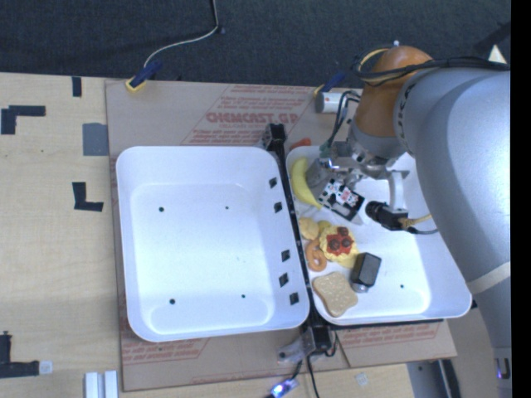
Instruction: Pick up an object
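Gripper (338, 191) low in the right bin (431, 293), reaching for a pick beside the banana (300, 185).
Whether its jaws are open or hold anything, I cannot tell; next comes a firm close, then a straight lift.

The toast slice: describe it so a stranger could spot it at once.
Look at the right-hand bin, the one under the grey arm. A line of toy food runs along its left wall; follow it to the near end. The toast slice lies last there, flat and tan, beside the dark grey block, below the yellow piece with red dots.
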Tool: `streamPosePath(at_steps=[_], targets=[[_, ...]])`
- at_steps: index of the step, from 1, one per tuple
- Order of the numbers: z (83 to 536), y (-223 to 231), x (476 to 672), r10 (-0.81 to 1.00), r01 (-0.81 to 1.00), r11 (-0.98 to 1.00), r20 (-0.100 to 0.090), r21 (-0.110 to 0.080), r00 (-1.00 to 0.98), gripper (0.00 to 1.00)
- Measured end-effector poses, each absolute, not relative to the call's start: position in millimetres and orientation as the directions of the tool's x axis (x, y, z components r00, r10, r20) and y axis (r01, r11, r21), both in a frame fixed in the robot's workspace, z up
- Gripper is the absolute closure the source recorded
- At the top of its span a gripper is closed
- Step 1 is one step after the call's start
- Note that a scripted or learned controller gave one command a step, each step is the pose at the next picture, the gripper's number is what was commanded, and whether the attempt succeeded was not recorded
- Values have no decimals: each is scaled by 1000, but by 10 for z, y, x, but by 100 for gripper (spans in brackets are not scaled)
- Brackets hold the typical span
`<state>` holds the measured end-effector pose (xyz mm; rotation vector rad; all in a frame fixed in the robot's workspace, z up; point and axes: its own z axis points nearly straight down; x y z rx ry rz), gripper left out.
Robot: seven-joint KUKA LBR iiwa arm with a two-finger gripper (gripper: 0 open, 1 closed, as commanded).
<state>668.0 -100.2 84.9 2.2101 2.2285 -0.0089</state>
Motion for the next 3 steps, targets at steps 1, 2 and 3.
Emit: streamPosePath(at_steps=[1, 2, 3], targets=[[849, -1122, 6184, 1000, 1000, 0, -2, -3, 0, 0], [955, -1107, 6211, 1000, 1000, 2, -1, 2, -2, 100], [1903, -175, 6364, 1000, 1000, 11, 4, 10, -11, 100]])
